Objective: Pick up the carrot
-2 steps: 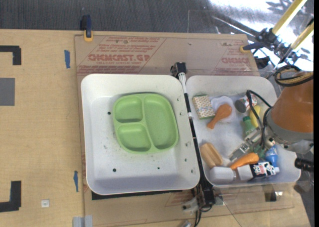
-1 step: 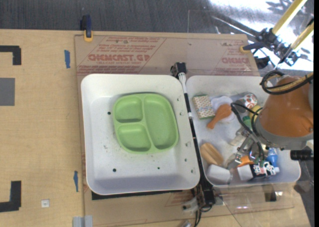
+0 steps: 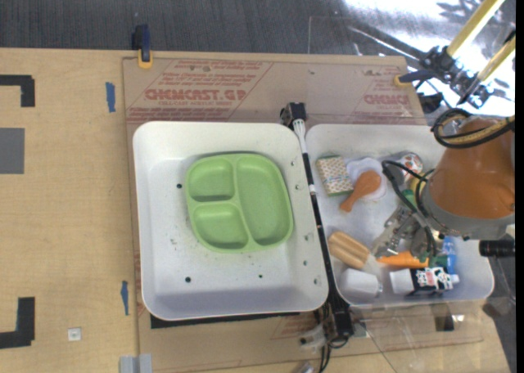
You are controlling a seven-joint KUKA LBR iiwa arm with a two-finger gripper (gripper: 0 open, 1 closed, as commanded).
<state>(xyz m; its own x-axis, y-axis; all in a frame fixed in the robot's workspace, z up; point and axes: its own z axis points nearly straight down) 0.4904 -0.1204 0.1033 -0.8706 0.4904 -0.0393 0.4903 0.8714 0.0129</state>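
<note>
The carrot (image 3: pixel 401 262), a small orange stick with a green end, lies near the front of the right bin (image 3: pixel 483 285). My gripper (image 3: pixel 399 239) hangs low over the bin, just behind and above the carrot and very close to it. The carrot rests on the bin floor. The arm's orange band (image 3: pixel 475 179) hides the right part of the bin.
Around the carrot lie a tan bread roll (image 3: pixel 350 249), a white block (image 3: pixel 360 283), a small black-and-white bottle (image 3: pixel 426 280) and a blue item (image 3: pixel 448 253). Further back are a drumstick (image 3: pixel 363 188) and a cracker (image 3: pixel 333 173). The left bin (image 3: pixel 155 224) holds a green divided plate (image 3: pixel 240 202).
</note>
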